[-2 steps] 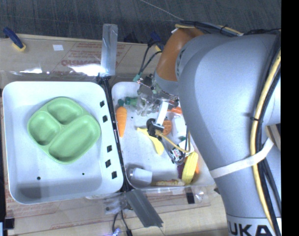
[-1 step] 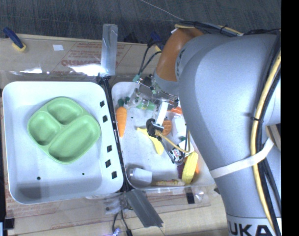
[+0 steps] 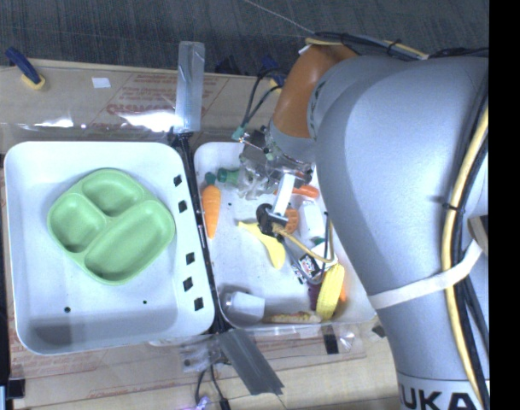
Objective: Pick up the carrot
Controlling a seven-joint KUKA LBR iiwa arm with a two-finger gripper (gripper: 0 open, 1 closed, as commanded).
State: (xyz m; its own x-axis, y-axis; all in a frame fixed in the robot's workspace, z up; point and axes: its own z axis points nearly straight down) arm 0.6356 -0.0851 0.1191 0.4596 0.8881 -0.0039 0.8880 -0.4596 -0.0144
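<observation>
Glossy white bin [image 3: 210, 282], tapered orange carrot [image 3: 211, 209], metal pincer [image 3: 261, 180] near

one fixed camera is looking down at a slant from above the table [image 3: 114, 92], taking in both shallow white plastic bins [image 3: 20, 229], the bulky grey arm [image 3: 396, 186] crowding in close from the right.

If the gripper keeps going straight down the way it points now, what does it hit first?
Probably the right bin's white floor, just right of the carrot. The gripper seems to hang beside the carrot's top, not over it, though depth is hard to judge from this slanted view.
</observation>
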